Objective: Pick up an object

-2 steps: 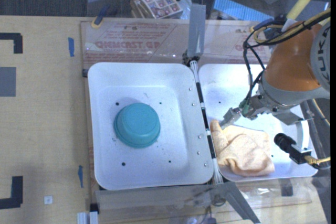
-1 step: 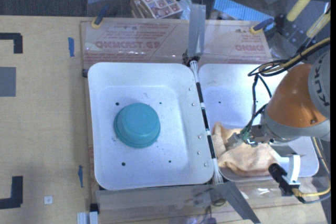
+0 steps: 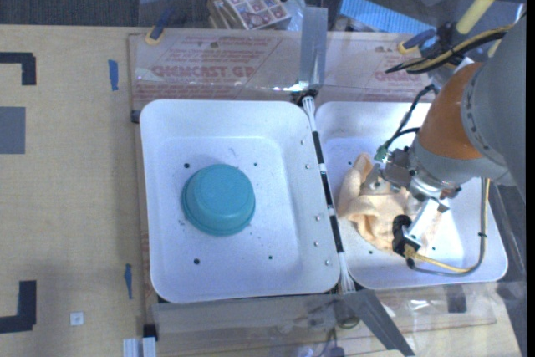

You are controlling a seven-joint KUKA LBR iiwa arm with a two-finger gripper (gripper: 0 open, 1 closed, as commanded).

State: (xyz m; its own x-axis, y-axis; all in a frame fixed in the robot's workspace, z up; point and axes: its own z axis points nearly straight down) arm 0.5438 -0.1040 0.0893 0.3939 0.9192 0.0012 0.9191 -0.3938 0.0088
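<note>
White right bin (image 3: 468,121) holds tan cloth (image 3: 361,201); gripper (image 3: 386,184) over it; finger state unclear.

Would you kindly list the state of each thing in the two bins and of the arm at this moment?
Teal bowl: upside down, resting alone in the left bin.
Tan cloth: crumpled, lying in the right bin near the divider.
Gripper: lowered into the right bin, down at the cloth's edge.
Arm: reaching over the right bin.
</note>
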